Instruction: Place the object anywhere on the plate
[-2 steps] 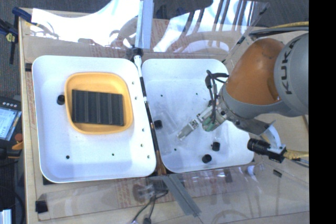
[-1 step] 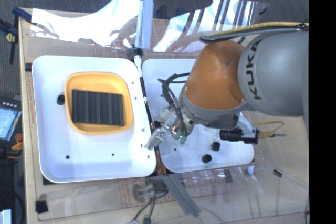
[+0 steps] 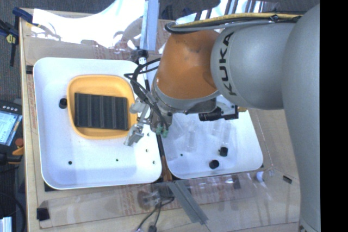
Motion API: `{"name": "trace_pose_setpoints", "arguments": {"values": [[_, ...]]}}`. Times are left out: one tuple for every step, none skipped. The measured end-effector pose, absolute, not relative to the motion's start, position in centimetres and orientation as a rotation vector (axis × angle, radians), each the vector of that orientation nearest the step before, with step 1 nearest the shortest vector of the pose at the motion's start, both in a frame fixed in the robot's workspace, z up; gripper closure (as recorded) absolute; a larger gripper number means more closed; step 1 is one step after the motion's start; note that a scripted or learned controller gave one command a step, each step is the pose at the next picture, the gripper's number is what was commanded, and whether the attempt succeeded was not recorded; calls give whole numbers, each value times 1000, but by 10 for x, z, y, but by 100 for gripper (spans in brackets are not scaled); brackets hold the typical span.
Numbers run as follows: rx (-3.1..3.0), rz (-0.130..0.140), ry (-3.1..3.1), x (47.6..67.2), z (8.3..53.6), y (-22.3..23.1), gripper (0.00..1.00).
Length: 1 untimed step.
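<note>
my two-finger gripper hangs over the left shallow white bin, just right of the yellow rounded plate; i cannot tell how it is set. a dark ribbed rectangular object lies on that plate. my grey arm hides much of the right white bin on the wooden bench.

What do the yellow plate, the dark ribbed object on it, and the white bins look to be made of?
Yellow plate: likely moulded plastic, smooth with a slight sheen and rounded rim. Dark ribbed object: matte, perhaps rubber or plastic; parallel ridges, no glare. Left bin and right bin: probably white plastic, smooth, softly reflective.
</note>
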<state>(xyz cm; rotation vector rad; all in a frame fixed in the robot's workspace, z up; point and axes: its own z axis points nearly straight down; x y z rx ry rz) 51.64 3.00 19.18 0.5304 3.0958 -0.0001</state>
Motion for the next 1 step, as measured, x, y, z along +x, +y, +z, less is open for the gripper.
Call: {"name": "trace_pose_setpoints", "arguments": {"values": [[1124, -1, 2932, 593, 213, -40, 0]]}}
